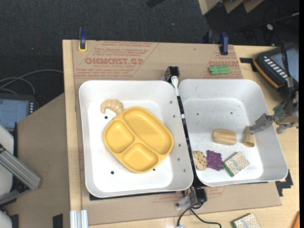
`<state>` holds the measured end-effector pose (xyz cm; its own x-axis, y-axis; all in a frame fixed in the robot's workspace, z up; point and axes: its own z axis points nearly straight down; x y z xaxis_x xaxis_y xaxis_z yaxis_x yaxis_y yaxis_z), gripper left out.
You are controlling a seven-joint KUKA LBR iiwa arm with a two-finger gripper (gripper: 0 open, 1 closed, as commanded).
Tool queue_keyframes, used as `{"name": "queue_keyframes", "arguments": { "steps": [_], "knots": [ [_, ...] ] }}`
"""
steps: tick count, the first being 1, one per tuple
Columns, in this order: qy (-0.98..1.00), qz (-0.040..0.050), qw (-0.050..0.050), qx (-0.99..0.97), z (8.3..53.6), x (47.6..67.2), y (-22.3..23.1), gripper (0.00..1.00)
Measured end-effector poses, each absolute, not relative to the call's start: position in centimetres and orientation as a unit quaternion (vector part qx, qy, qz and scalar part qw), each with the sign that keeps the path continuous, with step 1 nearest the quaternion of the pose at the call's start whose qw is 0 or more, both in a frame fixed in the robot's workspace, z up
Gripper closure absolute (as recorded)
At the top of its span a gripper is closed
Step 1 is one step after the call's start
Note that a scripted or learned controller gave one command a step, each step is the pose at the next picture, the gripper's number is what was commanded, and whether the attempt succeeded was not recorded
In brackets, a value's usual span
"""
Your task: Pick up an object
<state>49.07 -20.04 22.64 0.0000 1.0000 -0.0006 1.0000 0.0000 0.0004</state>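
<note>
1. Gripper: I see it over the right-hand rim of the right bin, about halfway along that rim. I cannot tell from this view whether it is spread or closed. Nothing is visibly held in it.

2. Candidate objects, all lying inside the right bin:
- Small tan cone piece: by the bin's right wall, just below the gripper. I cannot tell whether the two touch.
- Tan bread-like block: near the bin's centre, just beside the cone piece and apart from it.
- Patterned packet: toward the bin's near rim, tilted.
- Purple grape cluster: toward the near rim, touching or almost touching the packet.
- Cookie: in the bin's near-left corner, just beside the grapes.

3. Outside the right bin:
- Green object: on the bench just beyond the bin's far rim.
- Left bin: against the right bin's left wall. It holds a yellow divided plate, with a croissant touching the plate's edge on the far side from the right bin.
</note>
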Motion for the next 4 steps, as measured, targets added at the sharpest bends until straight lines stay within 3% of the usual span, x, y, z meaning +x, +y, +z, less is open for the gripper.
{"name": "queue_keyframes", "arguments": {
  "steps": [1,2,3,4],
  "knots": [
    [0.708,0.0015,0.001,0.706,9.6,50.8,-22.0,0.00],
    [0.711,0.0031,0.002,0.703,8.5,58.9,-15.3,0.00],
    [0.706,-0.0017,-0.003,0.708,8.4,53.0,-17.7,0.00],
    [0.707,-0.0001,0.000,0.707,9.5,53.3,-17.6,1.00]
  ]
}}
